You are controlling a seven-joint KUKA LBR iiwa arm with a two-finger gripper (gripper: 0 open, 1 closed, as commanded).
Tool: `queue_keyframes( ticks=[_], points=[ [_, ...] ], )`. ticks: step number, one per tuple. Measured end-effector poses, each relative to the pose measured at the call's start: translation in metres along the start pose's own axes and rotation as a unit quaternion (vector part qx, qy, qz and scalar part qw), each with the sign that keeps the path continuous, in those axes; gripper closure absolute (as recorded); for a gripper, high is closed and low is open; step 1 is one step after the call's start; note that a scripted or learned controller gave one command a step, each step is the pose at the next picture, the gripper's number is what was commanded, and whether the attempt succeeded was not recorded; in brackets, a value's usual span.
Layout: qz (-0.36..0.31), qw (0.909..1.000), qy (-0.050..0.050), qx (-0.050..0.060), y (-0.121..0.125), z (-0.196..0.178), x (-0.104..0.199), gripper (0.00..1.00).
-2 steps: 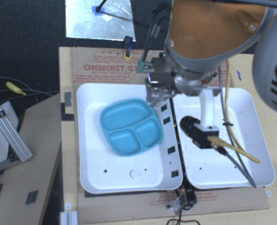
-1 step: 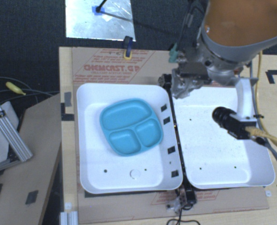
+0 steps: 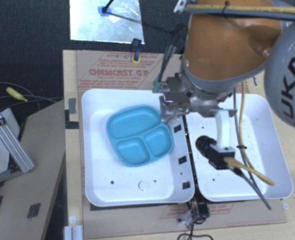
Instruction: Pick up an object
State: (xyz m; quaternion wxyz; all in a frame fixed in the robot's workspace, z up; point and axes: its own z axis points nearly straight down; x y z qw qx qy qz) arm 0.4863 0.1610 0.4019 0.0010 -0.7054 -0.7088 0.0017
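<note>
The gripper [image 3: 171, 110] hangs over the far right corner of the blue divided plate [image 3: 139, 135] in the left bin [image 3: 95, 184]. Whether it is open, I cannot tell. The plate spreads left and nearward from there.

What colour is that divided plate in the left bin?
Light blue all over, with no pattern. The divided plate shows plainly in the overhead camera view.

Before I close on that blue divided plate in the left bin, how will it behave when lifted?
The blue divided plate looks like moulded plastic, so probably stiff and light. Its glossy, shallow rim may slip in the pincer. It lies flat in the left bin, so it should slide, not roll, and tilt if lifted by one edge.
</note>
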Motion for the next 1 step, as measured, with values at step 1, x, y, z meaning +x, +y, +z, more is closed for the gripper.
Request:
queue_keyframes(
  ticks=[1],
  points=[
    [0.003, 1.0000, 0.001, -0.005, 0.0002, -0.0516, -0.0385, 1.00]
  ],
)
